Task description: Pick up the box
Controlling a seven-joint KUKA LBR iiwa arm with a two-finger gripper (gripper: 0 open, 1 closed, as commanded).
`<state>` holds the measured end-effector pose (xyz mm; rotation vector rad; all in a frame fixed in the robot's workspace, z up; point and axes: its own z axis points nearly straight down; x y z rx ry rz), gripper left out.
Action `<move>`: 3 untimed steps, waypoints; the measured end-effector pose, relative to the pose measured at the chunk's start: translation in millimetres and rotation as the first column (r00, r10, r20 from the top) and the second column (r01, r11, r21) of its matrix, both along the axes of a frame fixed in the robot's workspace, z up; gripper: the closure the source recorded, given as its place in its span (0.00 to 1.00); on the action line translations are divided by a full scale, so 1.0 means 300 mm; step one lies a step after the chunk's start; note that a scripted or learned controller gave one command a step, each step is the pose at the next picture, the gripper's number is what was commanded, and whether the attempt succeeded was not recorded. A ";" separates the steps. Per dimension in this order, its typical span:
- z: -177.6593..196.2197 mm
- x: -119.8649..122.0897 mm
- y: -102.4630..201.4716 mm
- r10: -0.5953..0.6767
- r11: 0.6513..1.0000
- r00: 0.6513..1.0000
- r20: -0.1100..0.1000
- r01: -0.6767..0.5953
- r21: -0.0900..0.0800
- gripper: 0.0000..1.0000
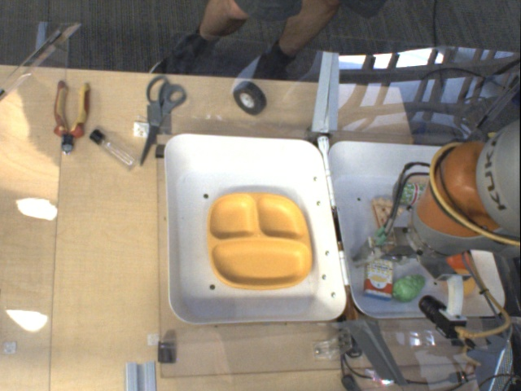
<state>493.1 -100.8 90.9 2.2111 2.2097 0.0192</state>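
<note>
Starting at the left of the wooden bench (98, 243), a pair of red-handled pliers (70, 114) lies near the far edge, with a small clear vial with a black cap (112, 148) just beside it and grey-handled scissors (159, 114) a little further along. A roll of black tape (250, 98) sits behind the bins. The left shallow white bin (183, 218) holds a yellow plastic tray with three compartments (260, 239), lying flat near its middle. A person's legs (269, 15) show beyond the bench at the top.

In the right shallow white bin (354, 165), the small box with red, white and green print (378, 277) lies flat near the front-left corner, and a green crumpled-looking lump (409, 287) touches its right side. A tan flat piece (381, 212) lies further back. The grey arm with its orange band (468, 190) hangs over this bin from the right, cables trailing around it. Its gripper (389, 243) sits just behind the box (dark and tangled in wires from where I stand), and I cannot tell whether it is open or closed, nor whether it touches the box.
</note>
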 end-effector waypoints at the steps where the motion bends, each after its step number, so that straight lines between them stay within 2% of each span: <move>1: 0.041 0.013 -0.003 0.001 1.000 1.000 0.011 -0.001 -0.004 1.00; 2: 0.041 0.012 -0.003 0.001 1.000 1.000 0.011 -0.001 -0.004 0.00; 3: 0.000 -0.003 0.016 -0.028 1.000 1.000 -0.001 0.028 -0.001 0.00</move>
